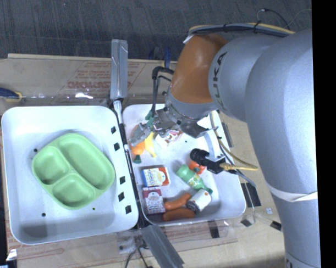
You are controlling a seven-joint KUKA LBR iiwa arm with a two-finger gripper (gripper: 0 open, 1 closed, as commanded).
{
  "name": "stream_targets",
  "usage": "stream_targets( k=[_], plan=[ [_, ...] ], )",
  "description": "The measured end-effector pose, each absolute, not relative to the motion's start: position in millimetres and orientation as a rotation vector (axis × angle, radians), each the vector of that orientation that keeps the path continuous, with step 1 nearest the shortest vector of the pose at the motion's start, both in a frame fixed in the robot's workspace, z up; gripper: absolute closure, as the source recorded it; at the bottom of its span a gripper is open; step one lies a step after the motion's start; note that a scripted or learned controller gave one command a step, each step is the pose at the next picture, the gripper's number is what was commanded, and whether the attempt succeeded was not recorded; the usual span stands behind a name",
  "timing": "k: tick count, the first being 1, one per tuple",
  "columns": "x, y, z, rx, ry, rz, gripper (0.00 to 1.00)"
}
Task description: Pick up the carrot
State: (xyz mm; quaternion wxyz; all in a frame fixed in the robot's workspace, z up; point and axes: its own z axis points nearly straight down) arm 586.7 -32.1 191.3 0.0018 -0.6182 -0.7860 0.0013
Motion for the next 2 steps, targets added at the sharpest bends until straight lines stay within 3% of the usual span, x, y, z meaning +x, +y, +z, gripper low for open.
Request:
stream_targets(
  k=[1, 2],
  plan=[
    [587.1, -46.2, 191.0, -1.729, -2.617, 0.005, 0.0],
    [618.6, -38.1, 192.0, -1.443, -2.792, 0.001, 0.0]
  ],
)
